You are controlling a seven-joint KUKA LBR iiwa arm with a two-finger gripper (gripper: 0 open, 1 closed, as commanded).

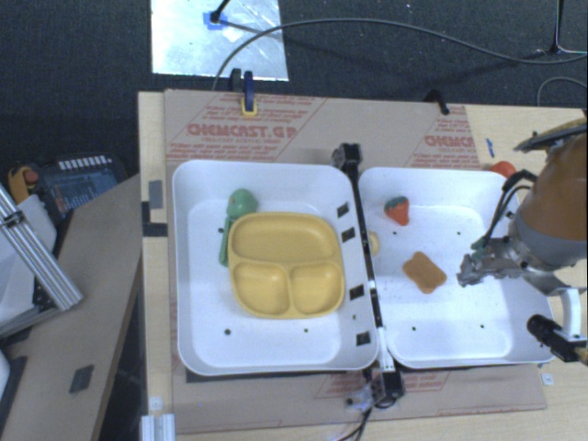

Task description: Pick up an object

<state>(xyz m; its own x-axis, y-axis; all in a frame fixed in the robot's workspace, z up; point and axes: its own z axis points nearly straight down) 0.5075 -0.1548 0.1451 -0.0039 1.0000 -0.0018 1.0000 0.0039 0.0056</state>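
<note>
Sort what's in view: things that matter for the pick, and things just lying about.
For the pick: gripper, brown toy beside it, strawberry toy, right bin.
Lying about: yellow divided tray, green toy, left bin, cardboard sheet.

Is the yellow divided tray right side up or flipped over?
Right side up: the yellow tray in the left bin shows its three hollow compartments facing upward.

We look down from one fixed camera high above the table (pixel 303 118), slanted, both white bins (pixel 276 177) framed; the arm (pixel 560 200) enters from the right.
</note>
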